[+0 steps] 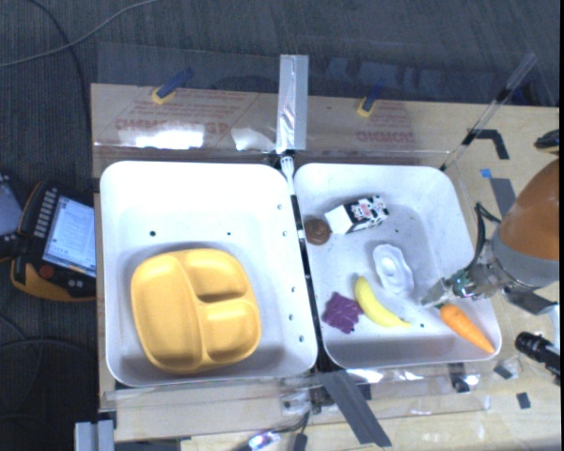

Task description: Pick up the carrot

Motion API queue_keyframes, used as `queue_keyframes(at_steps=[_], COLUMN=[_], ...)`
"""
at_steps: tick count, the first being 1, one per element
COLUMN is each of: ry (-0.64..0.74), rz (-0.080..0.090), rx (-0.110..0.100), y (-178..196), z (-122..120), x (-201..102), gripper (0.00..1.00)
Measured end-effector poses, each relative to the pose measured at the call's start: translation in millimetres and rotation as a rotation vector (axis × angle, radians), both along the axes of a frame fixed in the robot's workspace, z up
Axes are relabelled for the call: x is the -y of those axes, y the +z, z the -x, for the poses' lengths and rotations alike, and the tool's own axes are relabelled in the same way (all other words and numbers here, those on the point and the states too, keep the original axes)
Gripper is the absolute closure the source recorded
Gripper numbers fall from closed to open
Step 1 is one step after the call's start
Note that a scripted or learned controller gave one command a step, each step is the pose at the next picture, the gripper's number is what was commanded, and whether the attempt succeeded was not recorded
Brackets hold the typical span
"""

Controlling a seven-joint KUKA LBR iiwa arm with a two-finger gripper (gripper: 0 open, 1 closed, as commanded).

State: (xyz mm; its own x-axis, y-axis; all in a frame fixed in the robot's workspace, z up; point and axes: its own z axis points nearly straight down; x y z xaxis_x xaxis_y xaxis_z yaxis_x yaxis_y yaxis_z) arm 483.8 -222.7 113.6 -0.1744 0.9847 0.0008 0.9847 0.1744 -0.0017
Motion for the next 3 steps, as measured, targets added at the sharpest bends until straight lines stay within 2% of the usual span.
queue_keyframes(at_steps=[1,2,3], ry=[0.004,0.006,-0.171], rz=[-0.005,-0.005,0.007], rx=[-0.003,-0.001,0.021], y=[-0.4,8.1,-21.9], z=[-0.5,-1.6,-8.5], x=[-3.3,-4.0,-55.5], gripper=[0.0,1.0,1.0])
